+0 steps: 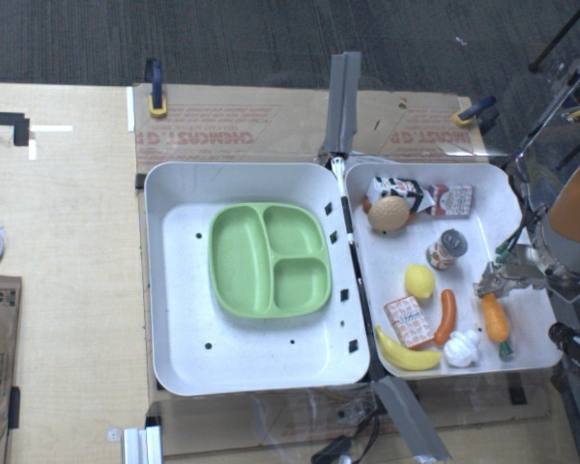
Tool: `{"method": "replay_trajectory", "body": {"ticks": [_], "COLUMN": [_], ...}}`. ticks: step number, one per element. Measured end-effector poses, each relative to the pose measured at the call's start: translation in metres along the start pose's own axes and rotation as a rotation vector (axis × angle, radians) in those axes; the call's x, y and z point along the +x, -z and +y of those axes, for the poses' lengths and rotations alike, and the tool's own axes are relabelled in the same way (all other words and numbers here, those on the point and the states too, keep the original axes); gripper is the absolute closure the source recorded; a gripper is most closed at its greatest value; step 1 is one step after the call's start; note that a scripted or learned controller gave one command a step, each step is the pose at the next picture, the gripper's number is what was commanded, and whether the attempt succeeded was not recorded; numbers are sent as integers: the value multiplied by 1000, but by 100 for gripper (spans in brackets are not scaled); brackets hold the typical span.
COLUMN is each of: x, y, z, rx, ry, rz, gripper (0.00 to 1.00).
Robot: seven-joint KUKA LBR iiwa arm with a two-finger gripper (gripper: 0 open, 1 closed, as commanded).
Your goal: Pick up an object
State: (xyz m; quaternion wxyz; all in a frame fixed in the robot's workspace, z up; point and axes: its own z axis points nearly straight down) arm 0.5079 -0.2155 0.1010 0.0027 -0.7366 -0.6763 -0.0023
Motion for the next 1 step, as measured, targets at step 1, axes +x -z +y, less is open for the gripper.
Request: {"method": "replay_trajectory", "body": {"ticks": [1], "x": [64], "y": [116], "z": [2], "rx": [0], "ry": [175], "rz": [-8], "gripper": [100]}}
